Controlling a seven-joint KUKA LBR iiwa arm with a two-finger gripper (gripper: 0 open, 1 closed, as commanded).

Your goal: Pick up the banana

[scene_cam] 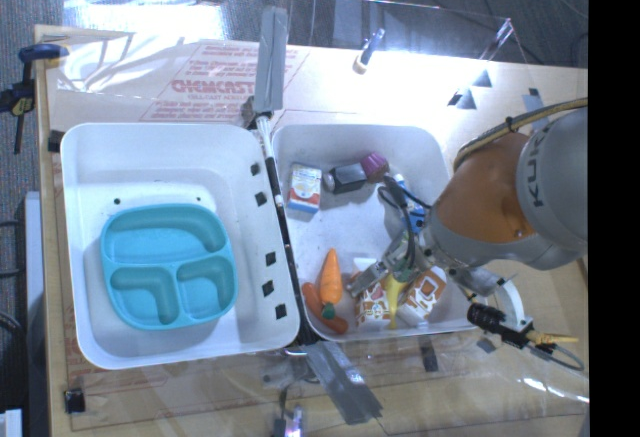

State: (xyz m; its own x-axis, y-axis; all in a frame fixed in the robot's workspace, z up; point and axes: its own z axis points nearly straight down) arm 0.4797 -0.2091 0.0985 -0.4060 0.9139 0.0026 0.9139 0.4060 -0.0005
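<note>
Banana (398,293) lies wedged among cartons in the right bin (430,147), so we lower our hand (392,270), grip state unclear.

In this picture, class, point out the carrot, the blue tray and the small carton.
carrot (329,279): camera view, mid-body, orange part.
blue tray (166,221): camera view, upper rim.
small carton (305,189): camera view, top face.

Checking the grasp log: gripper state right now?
Gripper: down in the right bin among the banana and cartons; open or closed cannot be told.
</note>
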